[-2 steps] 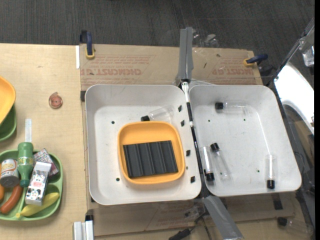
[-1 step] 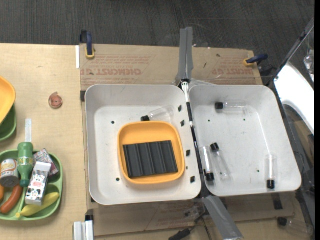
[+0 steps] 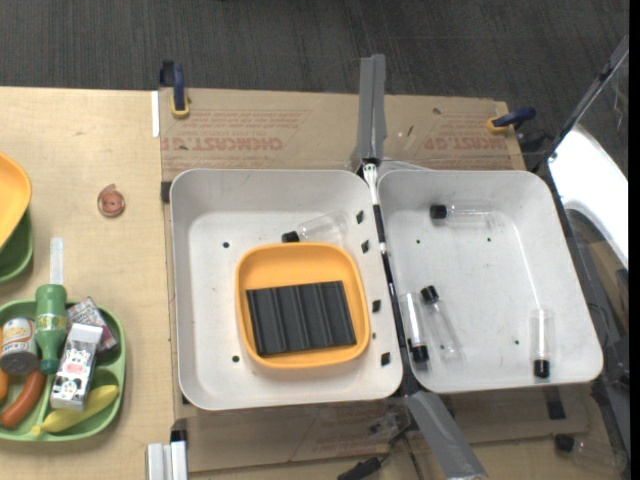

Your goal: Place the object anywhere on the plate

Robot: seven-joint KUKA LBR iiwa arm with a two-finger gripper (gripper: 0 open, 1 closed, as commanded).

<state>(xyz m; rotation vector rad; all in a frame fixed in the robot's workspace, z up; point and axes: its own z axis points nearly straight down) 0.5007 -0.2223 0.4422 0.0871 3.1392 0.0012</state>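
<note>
The orange plate [image 3: 300, 308] sits in the left bin [image 3: 200, 268] at centre frame, with a dark ridged block [image 3: 302, 317] lying on it. A clear tube [image 3: 318, 230] lies just above the plate. The right bin [image 3: 570, 268] holds four more tubes [image 3: 460, 211]. A green tray [image 3: 110, 388] of toy food sits lower left.

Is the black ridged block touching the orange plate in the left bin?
Touching. The camera view shows the black ridged block lying flat inside the orange plate, resting on its floor, with orange rim visible all around it.
</note>
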